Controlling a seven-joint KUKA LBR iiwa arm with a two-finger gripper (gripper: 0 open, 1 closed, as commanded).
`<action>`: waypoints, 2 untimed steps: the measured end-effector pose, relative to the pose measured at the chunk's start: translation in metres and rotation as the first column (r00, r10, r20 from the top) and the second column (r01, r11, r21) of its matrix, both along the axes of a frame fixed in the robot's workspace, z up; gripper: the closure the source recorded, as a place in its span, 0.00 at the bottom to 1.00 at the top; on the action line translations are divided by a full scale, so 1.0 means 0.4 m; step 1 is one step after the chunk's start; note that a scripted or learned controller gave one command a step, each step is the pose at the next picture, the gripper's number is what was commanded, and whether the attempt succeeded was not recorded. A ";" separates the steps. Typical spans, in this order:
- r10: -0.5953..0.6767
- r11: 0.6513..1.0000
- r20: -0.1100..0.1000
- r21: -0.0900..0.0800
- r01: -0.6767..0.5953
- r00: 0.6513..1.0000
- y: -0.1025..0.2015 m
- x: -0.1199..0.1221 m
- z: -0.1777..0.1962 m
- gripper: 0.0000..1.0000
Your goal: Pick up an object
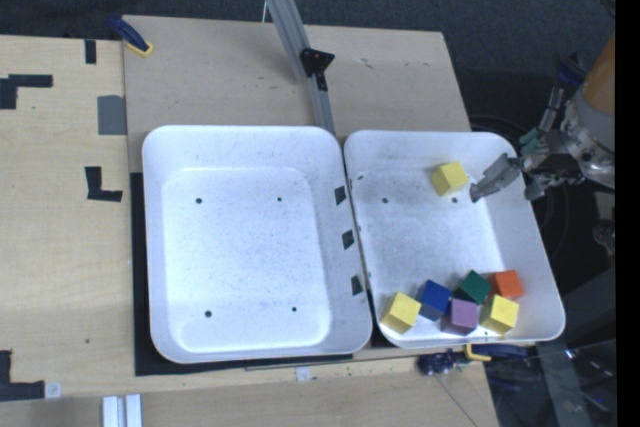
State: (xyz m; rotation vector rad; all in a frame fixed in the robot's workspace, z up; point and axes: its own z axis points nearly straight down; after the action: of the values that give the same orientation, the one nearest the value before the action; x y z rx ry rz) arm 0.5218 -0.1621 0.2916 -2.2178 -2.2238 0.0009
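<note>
Bins sit side by side on the bench: the left bin (245, 245) holds nothing to grab, while the right bin (440, 235) carries every block. A lone yellow block (449, 177) lies near its far edge, well apart from the cluster of blocks (455, 305) bunched in the near corner, which probably makes it the easier pick. Just beside it hangs the gripper (492, 181), holding nothing; whether its fingers are spread, I cannot tell. The arm is cut off at the frame's edge.
</note>
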 end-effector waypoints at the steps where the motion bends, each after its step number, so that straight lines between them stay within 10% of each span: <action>1: 0.000 1.000 0.000 0.000 0.000 1.000 0.000 0.000 0.000 0.00; 2: -0.002 1.000 -0.005 0.000 0.002 1.000 0.003 -0.003 -0.108 0.00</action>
State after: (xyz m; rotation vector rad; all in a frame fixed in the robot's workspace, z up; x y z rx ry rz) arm 0.5206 -0.1608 0.2485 -2.2174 -2.2197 0.0060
